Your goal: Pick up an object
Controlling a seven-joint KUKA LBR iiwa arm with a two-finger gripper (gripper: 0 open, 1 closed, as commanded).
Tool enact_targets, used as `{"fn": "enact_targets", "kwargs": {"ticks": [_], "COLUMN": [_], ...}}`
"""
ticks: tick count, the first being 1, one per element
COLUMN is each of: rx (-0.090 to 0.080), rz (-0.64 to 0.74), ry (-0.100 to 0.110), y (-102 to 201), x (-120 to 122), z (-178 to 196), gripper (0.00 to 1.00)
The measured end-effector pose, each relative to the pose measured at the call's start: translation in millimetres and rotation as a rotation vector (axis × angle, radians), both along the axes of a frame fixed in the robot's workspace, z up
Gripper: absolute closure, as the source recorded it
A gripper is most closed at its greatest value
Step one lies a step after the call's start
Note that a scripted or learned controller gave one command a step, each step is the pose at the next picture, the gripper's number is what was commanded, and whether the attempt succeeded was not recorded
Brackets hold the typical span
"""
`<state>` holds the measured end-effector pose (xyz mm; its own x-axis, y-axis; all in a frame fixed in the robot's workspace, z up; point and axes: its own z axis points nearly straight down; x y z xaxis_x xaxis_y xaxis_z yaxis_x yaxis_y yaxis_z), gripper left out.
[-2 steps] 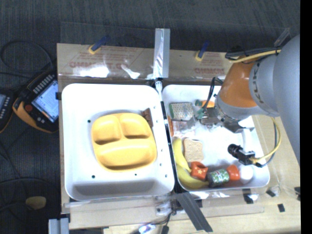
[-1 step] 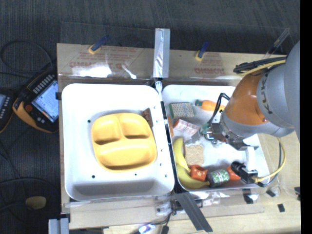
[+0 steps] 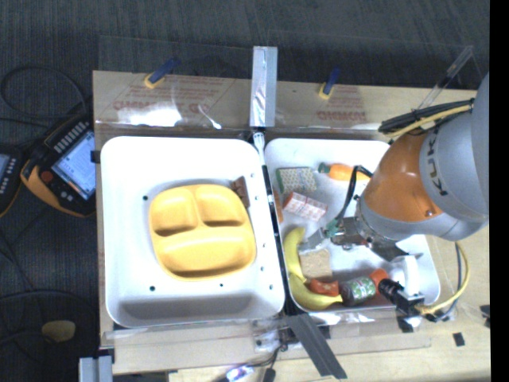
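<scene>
Gripper [image 3: 334, 235] low inside the right bin [image 3: 425, 281], as I see it from my remote station: the grey arm with its orange band [image 3: 402, 193] reaches in from the right and hangs over the bin's middle, and from this angle I cannot tell how its pincer stands, since the wrist hides most of it. Its tip sits just above a tan, bread-like slab [image 3: 316, 261] and beside the yellow banana [image 3: 301, 277], which curves along the bin's left wall and bottom; whether it touches either I cannot say, and nothing shows held in it. Along the near wall lies a dark bottle with a green label and red cap [image 3: 362, 286], next to the banana's end. Toward the far side of the same bin rest a red-and-white checked packet [image 3: 304, 207], a greenish patterned box [image 3: 294, 180] behind it, and an orange item with a green tip [image 3: 342, 171] partly tucked behind the arm. The left bin [image 3: 127, 173] holds a yellow divided tray [image 3: 203, 229], lying flat near its centre, with a small brown piece [image 3: 240, 189] at the tray's far right corner. On the floor left of the bench lies an orange-trimmed handheld pendant [image 3: 67, 169] with its screen lit.
</scene>
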<state>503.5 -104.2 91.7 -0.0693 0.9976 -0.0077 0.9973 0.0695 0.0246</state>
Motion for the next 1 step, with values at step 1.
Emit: {"fn": "enact_targets", "kwargs": {"ticks": [1], "rx": [0.001], "rz": [-0.012], "ry": [-0.001], "y": [-0.7], "x": [-10.2], "z": [0.1], "gripper": [0.00]}}
